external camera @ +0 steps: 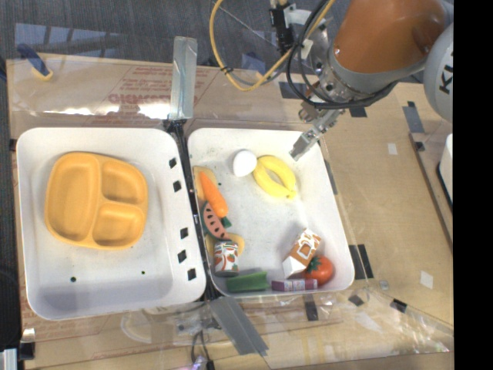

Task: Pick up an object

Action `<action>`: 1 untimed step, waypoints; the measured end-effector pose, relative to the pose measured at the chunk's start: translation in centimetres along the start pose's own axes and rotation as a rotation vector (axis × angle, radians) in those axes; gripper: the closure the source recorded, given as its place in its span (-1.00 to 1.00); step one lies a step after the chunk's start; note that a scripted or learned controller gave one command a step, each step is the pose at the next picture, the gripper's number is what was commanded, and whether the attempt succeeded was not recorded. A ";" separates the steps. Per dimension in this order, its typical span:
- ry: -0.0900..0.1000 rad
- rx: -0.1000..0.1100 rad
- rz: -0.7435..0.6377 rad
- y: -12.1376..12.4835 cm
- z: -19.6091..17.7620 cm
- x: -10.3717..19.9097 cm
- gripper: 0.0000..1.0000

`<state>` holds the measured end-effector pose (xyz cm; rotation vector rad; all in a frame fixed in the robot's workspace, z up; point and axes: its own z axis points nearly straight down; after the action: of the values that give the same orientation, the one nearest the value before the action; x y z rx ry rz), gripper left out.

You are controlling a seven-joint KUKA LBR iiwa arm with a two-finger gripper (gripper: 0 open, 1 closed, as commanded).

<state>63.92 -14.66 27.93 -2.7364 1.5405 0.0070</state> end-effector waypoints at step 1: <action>0.006 0.005 -0.185 0.9 -6.0 5.0 1.00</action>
<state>65.77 -19.38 33.96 -2.8655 1.2812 -0.0056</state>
